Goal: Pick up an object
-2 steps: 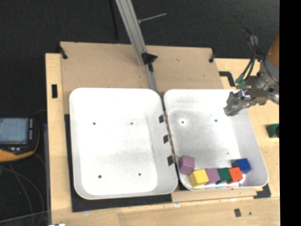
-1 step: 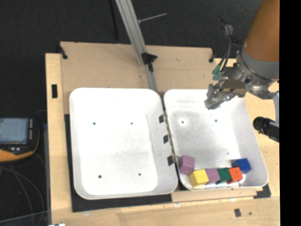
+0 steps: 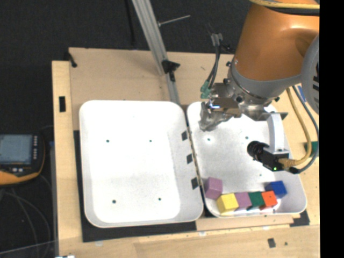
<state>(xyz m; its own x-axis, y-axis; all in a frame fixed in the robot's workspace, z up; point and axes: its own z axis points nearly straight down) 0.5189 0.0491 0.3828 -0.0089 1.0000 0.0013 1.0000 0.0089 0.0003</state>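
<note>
My gripper (image 3: 208,123) hangs over the far left part of the right bin (image 3: 231,155), close to the wall between the two bins. Nothing shows between or under its tips. Along the right bin's near edge lie several small blocks: a purple block (image 3: 213,187), a yellow block (image 3: 227,202), a second purple block (image 3: 243,199), a green block (image 3: 255,199), an orange block (image 3: 268,198) and a blue block (image 3: 277,188). The blocks sit well below the gripper in the view, apart from it.
The left bin (image 3: 134,160) lies beside the right one. A slanted metal rail (image 3: 156,42) crosses the bench behind the bins. A black cable fitting (image 3: 263,155) hangs from the arm over the right bin. A small screen device (image 3: 19,152) sits off the bench at left.
</note>
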